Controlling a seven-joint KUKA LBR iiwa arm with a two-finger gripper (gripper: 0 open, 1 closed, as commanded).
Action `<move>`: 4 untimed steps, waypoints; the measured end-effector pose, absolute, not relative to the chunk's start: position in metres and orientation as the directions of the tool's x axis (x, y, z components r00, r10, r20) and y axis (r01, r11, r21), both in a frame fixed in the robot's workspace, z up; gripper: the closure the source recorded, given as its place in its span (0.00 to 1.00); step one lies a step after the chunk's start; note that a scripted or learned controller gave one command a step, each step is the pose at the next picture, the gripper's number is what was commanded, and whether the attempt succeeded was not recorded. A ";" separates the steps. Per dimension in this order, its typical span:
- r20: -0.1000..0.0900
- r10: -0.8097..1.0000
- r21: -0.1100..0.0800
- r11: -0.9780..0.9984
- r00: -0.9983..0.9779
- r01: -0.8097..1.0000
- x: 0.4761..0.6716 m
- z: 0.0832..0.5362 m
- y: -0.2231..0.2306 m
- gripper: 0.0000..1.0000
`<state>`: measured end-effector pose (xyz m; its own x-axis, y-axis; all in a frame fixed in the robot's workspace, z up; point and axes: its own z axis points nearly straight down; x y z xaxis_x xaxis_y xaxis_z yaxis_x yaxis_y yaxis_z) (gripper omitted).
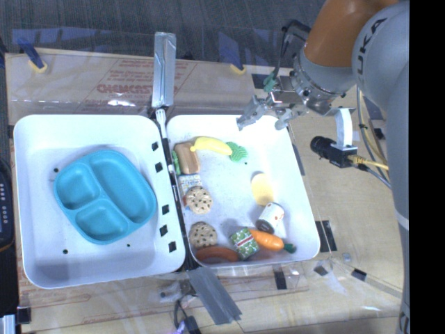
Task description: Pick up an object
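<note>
A brown sausage point(217, 255) lies along the near wall of the right bin point(304, 214), far below the jaws, with a cookie point(203, 234), a green wrapped piece point(243, 243) and a carrot point(268, 241) just beyond it. A small white bottle point(271, 218) and a pale yellow lemon point(261, 187) sit closer under the jaws. A second cookie point(199, 200) and a hot dog bun point(185, 157) lie down-left of them. The banana point(211, 145) is nearest, just below-left. The blue divided plate point(104, 195) rests in the left bin point(28, 138), well apart. The jaws point(261, 117) hang spread wide over the right bin's far rim, holding nothing
</note>
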<state>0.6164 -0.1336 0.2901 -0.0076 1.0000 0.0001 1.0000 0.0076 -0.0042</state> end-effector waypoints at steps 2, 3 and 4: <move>-0.002 0.991 0.003 0.133 -0.133 0.991 0.659 0.095 -0.159 0.00; 0.000 0.971 -0.002 0.238 -0.238 0.971 0.651 0.093 -0.132 0.00; -0.001 0.999 0.001 -0.047 0.047 0.999 0.607 0.094 -0.142 0.00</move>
